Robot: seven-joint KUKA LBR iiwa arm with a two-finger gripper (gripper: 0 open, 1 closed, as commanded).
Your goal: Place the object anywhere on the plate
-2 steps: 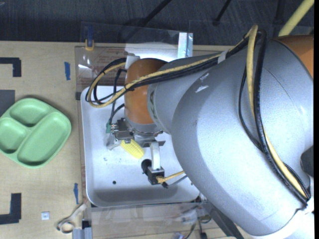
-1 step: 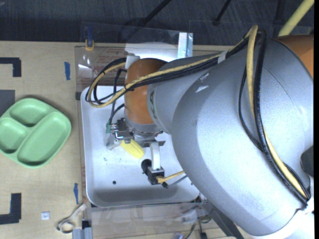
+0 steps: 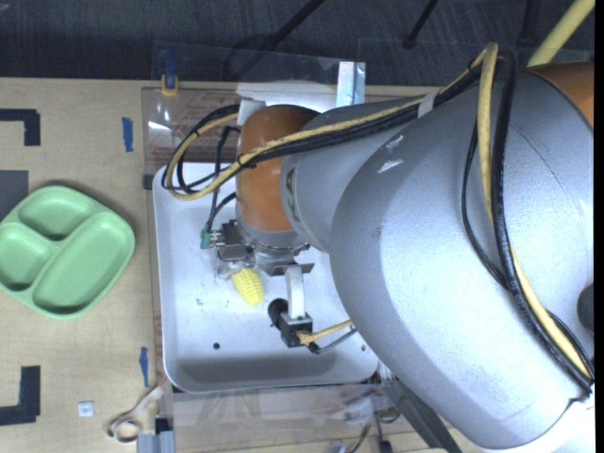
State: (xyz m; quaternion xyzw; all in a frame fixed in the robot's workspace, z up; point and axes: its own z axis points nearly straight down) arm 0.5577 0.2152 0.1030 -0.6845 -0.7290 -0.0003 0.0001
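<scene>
The big grey robot arm (image 3: pixel 444 253), with black and yellow cables running along its casing, fills the right side of the view and is the nearest thing to the camera. It reaches leftward over a shallow white plastic bin (image 3: pixel 189 347) that sits on the pale wooden desk (image 3: pixel 75 366). An orange band (image 3: pixel 264 173) rings the arm above the wrist, and below it the metal hand (image 3: pixel 247 264) points down into the middle of the bin.

Just under the hand lies a small yellow toy corn cob (image 3: pixel 248 287), tilted, resting on the bin floor near the bin's centre. The hand's parts are directly above and touching or nearly touching the cob's upper end; whether the hand is open or closed, and whether it grips the cob, I cannot tell, since the wrist hides that part. A small black fitting with a yellow cable (image 3: pixel 294 328) hangs beside the wrist, just right of the cob, toward the bin's near edge.

A light green plastic plate with three compartments (image 3: pixel 64 250) lies on the desk near its left edge, well apart from the bin and the cob. Black angle marks (image 3: pixel 24 125) and short strips of blue tape (image 3: pixel 127 133) are on the desk near the bin's left wall. A clear plastic sheet (image 3: pixel 255 88) stands along the bin's far edge.
</scene>
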